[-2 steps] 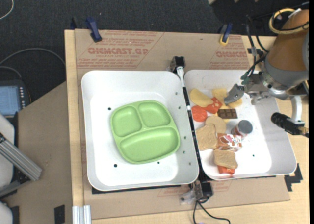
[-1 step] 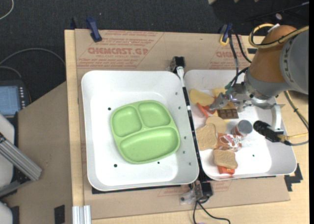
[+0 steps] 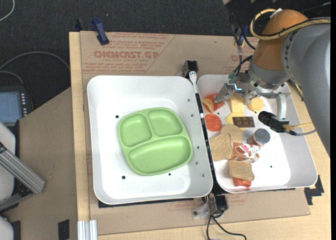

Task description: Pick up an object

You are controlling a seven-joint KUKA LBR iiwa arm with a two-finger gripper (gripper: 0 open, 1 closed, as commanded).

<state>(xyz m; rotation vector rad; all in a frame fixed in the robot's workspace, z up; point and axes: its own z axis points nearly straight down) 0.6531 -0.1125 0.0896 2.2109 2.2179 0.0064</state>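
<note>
You see hand (image 3: 255, 96) low over right bin (image 3: 294, 173); grip state indeterminate. Yellow cheese slice (image 3: 238, 107) just beside hand.

Bench (image 3: 131, 50), brown board top
Two white bins: left bin (image 3: 105, 128), right bin (image 3: 294, 165) touching beside it.

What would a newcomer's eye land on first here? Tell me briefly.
First, the bright green divided tray, lying alone in the middle of the left bin. Next, the grey arm with its orange band, reaching in from the right over the far end of the right bin. Below it sits a cluster of toy food: bread slices, cheese and red pieces.
</note>
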